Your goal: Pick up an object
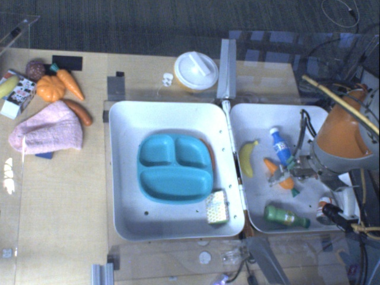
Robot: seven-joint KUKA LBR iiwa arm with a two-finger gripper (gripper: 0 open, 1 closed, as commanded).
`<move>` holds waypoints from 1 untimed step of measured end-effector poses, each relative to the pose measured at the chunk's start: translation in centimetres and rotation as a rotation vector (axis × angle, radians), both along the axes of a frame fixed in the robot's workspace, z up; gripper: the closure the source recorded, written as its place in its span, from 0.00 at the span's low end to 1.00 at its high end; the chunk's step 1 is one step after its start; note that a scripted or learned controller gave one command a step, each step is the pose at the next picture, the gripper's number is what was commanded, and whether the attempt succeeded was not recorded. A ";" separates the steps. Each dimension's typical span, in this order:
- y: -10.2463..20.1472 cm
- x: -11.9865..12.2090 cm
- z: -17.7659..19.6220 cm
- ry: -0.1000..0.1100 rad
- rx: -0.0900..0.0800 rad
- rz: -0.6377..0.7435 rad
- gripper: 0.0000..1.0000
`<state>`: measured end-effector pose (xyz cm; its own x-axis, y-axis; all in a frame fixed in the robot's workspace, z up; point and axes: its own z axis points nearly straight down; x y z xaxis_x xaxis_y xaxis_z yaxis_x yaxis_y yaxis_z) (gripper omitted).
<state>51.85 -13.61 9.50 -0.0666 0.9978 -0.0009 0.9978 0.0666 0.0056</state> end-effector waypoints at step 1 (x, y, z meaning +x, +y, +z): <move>0.1 0.1 1.1 -0.003 0.000 0.000 1.00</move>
